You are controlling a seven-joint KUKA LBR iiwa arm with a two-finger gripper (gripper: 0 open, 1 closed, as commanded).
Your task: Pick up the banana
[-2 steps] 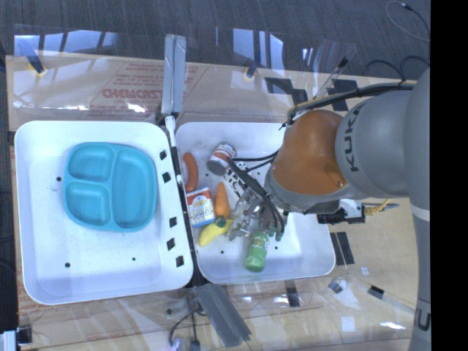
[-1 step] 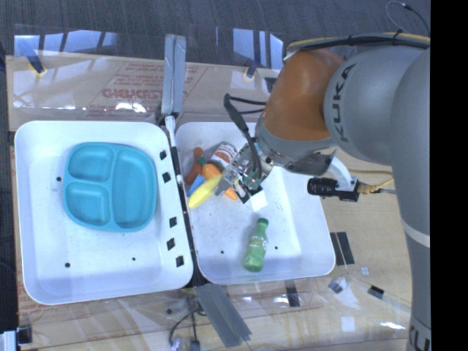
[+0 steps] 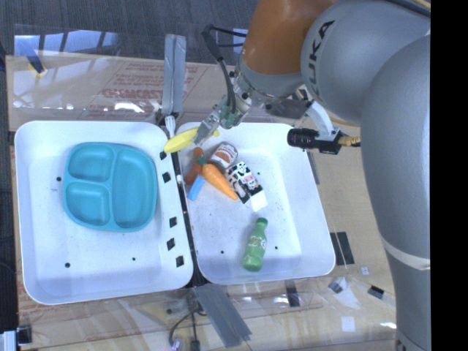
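Observation:
The yellow banana (image 3: 180, 142) lies at the back left corner of the right bin (image 3: 292, 218), its left tip reaching over the rim between the two bins. My gripper (image 3: 206, 129) comes down from the upper right and sits right on the banana's right half, with a bit of yellow showing on either side of it. The gripper tip covers that part of the banana, so the view does not tell me whether the banana is held.
Just in front of the banana lie an orange carrot (image 3: 219, 182), a small blue piece (image 3: 196, 189), a round can (image 3: 225, 153) and a cow-patterned carton (image 3: 244, 178). A green bottle (image 3: 254, 245) lies nearer the front. The left bin (image 3: 36, 262) holds a teal divided plate (image 3: 111, 185).

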